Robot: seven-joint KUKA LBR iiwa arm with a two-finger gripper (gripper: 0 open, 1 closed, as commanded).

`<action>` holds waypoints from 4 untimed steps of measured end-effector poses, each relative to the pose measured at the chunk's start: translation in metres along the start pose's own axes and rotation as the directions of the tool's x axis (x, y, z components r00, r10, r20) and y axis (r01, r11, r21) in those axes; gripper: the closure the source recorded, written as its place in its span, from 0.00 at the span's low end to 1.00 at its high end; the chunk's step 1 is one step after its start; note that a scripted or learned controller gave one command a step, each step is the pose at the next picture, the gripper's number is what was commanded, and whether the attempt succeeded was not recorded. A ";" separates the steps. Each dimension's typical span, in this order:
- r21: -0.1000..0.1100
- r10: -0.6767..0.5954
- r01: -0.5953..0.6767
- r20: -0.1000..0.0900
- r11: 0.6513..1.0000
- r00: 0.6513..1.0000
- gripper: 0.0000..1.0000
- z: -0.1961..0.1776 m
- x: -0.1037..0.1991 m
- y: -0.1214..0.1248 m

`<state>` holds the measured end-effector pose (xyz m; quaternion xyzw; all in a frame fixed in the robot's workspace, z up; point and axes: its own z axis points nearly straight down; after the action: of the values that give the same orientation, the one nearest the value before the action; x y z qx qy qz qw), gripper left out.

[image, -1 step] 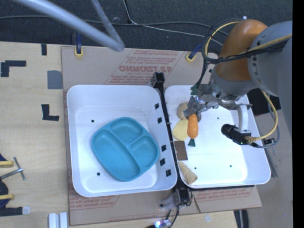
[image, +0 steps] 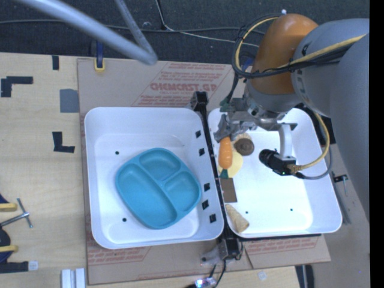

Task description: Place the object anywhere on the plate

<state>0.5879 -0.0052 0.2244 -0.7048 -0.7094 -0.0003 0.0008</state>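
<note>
A blue three-compartment plate lies in the left white bin. An orange toy carrot with a green end pointing toward the front hangs over the left edge of the right bin, just beside the divider between the bins. My gripper sits directly above the carrot's upper end and appears shut on it. The carrot is to the right of the plate, apart from it.
In the right bin lie a brown round piece, a pale yellow piece partly behind the carrot, a brown flat block and a tan bread-like piece. A black cable fitting hangs off the wrist.
</note>
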 end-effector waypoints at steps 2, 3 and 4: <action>0.000 0.000 0.000 0.000 1.000 1.000 1.00 -0.001 0.109 0.017; 0.001 0.001 -0.001 0.001 1.000 1.000 1.00 -0.005 0.157 0.021; 0.001 -0.001 0.001 0.000 1.000 1.000 1.00 -0.005 0.215 0.034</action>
<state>0.6206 0.2100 0.2300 -0.7046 -0.7096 0.0000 0.0009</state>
